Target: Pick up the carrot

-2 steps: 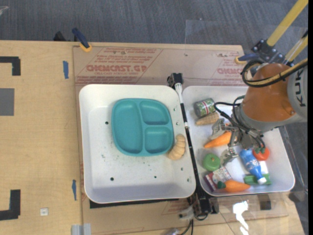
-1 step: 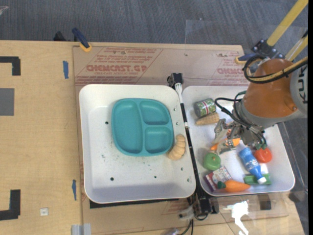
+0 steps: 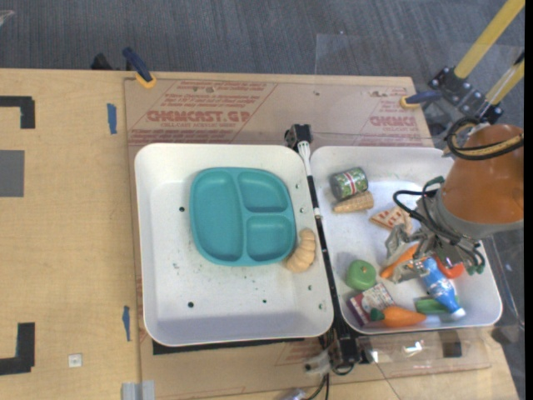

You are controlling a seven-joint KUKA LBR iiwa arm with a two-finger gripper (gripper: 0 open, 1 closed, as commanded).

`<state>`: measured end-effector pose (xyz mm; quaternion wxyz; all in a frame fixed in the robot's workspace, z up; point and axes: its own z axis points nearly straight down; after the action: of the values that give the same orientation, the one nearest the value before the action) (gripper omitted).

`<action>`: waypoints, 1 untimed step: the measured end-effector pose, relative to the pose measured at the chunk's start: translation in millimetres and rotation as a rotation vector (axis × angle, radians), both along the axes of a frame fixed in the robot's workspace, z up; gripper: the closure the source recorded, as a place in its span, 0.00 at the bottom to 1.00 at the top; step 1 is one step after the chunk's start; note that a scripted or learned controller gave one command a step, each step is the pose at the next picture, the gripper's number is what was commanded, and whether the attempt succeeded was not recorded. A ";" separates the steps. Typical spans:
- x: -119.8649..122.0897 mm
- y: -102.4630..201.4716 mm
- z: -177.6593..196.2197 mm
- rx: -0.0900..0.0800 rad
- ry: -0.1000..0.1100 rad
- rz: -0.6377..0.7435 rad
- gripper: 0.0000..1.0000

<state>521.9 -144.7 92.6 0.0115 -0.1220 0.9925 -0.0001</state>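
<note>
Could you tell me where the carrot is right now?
The carrot lies near the front edge of the right bin, just below the gripper.

Carrot (image 3: 403,316) in rt bin (image 3: 491,307) (front edge), arm (image 3: 487,182) above.

A teal plastic divided plate w/ three compartments (image 3: 241,215) is seen lying in the shallow white left bin (image 3: 158,248), w/ a tan croissant-shaped toy (image 3: 301,251) touching its lower-right edge. In the shallow white right bin (image 3: 491,302), a small green-labelled can (image 3: 348,182) is found near the top left, a pale wedge-shaped piece (image 3: 353,204) just below it, & a round green toy fruit (image 3: 361,274) lower down. Both bins are set on a brown cardboard sheet w/ red print (image 3: 208,111).
</note>
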 end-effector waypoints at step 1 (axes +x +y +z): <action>-28.5 69.1 96.4 0.001 0.008 -0.089 1.00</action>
<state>493.4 -75.7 189.0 0.0078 -0.0775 0.9970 0.0005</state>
